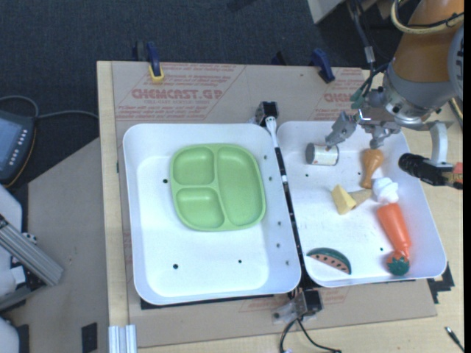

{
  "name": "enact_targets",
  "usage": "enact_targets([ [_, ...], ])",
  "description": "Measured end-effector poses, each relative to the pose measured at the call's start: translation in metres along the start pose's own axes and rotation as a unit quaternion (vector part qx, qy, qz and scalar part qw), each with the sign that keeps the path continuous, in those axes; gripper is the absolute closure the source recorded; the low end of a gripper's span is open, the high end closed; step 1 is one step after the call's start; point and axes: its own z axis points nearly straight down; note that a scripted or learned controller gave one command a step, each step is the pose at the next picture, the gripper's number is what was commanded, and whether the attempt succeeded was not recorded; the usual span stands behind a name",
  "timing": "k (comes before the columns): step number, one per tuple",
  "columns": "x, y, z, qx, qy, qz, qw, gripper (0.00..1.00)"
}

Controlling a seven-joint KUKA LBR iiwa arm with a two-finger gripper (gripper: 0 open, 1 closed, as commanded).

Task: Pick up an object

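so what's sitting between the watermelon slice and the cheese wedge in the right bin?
Nothing: in the camera view, only bare white bin floor runs from the watermelon slice up to the cheese wedge. The carrot lies off to the right.

Illumination is even and moderately bright, from overhead. The two white bins [147, 271] reflect strongly and lose surface detail near their centres. Shadows are short and soft, lying close beside each object. Focus is slightly soft across the frame. The dark floor at upper left shows little detail.
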Motion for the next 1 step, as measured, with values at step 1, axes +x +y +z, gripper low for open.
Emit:
enact_targets([
  [1,0.0002,0.0024,-0.0083,-0.007,-0.001,-0.001,1.0000,0.00],
])
